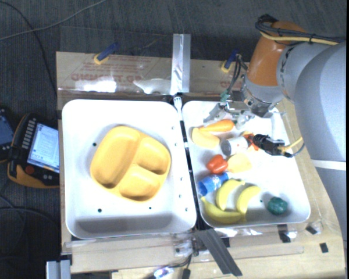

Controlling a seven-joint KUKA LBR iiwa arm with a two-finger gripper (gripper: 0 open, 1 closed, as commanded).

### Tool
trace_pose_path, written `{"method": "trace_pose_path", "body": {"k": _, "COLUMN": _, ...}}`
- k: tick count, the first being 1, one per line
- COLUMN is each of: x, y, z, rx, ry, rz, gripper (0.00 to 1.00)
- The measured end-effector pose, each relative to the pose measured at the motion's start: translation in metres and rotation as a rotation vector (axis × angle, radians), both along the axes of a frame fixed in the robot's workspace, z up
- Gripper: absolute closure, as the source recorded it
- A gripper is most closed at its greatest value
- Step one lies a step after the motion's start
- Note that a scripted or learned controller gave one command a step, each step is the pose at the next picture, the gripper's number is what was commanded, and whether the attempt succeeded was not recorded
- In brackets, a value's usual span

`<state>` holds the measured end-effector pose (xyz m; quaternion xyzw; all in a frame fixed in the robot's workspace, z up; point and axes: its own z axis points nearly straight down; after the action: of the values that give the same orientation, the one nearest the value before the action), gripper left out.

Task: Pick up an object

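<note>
My gripper (231,113) hangs over the far end of the right bin (296,185), just above an orange carrot-like piece (222,125). Under the carrot lies a pale yellow wedge (202,137). Nearer the middle sit a grey-white cylinder (231,146), a red piece (217,164), a pale yellow piece (239,164) and a blue piece (210,184). At the near end are a banana (221,213), two yellow-green pieces (238,195) and a dark green ball (277,204). Nothing shows held in the gripper.
The left bin (75,156) holds one large yellow lobed object (130,161). A raised divider (185,156) separates the two bins. The grey arm (314,97) covers the right bin's far right corner. A handheld pendant (35,153) lies left of the bench.
</note>
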<state>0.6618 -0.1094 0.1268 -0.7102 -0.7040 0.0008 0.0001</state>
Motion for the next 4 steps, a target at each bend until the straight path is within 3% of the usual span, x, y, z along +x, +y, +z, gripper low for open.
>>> {"method": "trace_pose_path", "body": {"k": 1, "x": -0.009, "y": 0.005, "z": -0.034, "rx": -0.004, "ry": -0.015, "rz": 0.090, "gripper": 0.00}}
{"method": "trace_pose_path", "body": {"k": 2, "x": -0.009, "y": 0.006, "z": -0.024, "rx": -0.002, "ry": -0.014, "rz": 0.090, "gripper": 1.00}}
{"method": "trace_pose_path", "body": {"k": 3, "x": -0.062, "y": -0.058, "z": -0.035, "rx": -0.006, "ry": -0.014, "rz": 0.372, "gripper": 1.00}}
{"method": "trace_pose_path", "body": {"k": 4, "x": -0.061, "y": -0.057, "z": -0.026, "rx": -0.005, "ry": -0.015, "rz": 0.373, "gripper": 1.00}}
